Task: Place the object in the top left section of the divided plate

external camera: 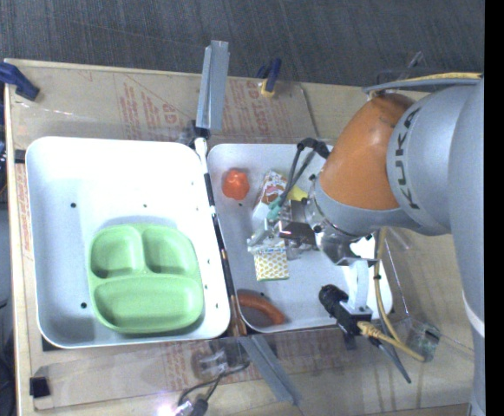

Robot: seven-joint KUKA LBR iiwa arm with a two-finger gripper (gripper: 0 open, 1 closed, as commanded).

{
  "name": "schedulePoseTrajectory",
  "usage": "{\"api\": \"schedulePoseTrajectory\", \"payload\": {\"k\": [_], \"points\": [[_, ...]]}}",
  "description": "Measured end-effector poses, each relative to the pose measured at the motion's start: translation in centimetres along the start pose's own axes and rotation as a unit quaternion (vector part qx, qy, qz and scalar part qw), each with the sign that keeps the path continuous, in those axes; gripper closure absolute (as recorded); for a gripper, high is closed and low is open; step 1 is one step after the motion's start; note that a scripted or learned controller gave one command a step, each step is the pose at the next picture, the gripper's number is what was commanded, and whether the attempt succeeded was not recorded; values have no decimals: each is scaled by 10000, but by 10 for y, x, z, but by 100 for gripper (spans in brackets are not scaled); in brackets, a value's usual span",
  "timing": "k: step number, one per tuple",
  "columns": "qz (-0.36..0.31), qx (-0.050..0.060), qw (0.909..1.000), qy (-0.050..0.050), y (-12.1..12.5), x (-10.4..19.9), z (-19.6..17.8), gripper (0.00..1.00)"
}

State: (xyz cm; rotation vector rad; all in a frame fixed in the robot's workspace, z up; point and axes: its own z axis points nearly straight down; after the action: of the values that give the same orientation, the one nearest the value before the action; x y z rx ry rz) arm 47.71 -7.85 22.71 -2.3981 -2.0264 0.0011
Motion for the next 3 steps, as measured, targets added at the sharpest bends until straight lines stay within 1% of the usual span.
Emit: {"api": "schedulePoseTrajectory", "payload": {"k": [1, 2, 3], "points": [[-365, -1, 9993, 1, -15, 86, -24, 100], [-1096, 23, 9940, -13, -12, 161, 37, 100], [-1974, 10, 9803, -6, -7, 215, -8, 100]]}}
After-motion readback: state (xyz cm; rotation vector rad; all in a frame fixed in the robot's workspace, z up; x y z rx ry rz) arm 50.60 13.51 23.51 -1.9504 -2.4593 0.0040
